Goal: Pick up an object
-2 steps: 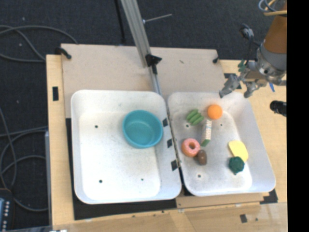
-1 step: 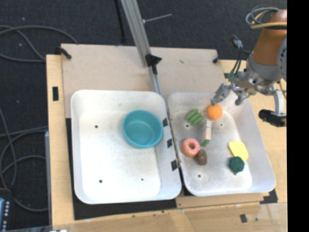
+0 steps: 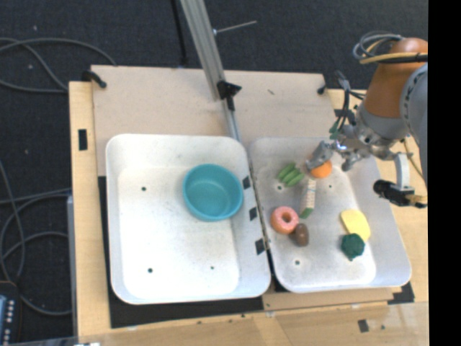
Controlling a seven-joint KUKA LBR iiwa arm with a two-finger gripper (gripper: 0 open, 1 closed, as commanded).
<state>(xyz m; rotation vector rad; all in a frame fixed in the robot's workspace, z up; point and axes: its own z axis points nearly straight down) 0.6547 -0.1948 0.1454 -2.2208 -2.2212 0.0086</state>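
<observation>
Arm (image 3: 392, 85) comes in from the right, orange band above the wrist, gripper (image 3: 322, 158) down over the upper part of the right bin (image 3: 389, 265). An orange ball-like object (image 3: 321, 169) sits right at the fingertips, touching or just under them; can't tell from this angle whether the claw is clenched on it or just resting over it, so no confirmed grasp. Just left of that: a green ridged piece (image 3: 291, 174) lying tilted on the bin floor. Below the orange object, a thin pale stick-like item (image 3: 309, 194) runs down toward a small green bit (image 3: 306, 213). Lower left of the right bin: pink ring donut (image 3: 284, 220) flat on the floor, with a brown lump (image 3: 300, 234) touching or just beside its lower right edge. Right side of the same bin: yellow item (image 3: 355, 222) with a dark green item (image 3: 353, 246) right below it, touching or nearly so. Left bin (image 3: 130, 265) holds a teal bowl (image 3: 212, 192), upright, toward its upper right. Grey metal pole (image 3: 205, 38) slants across the bench (image 3: 158, 96) behind the bins.
</observation>
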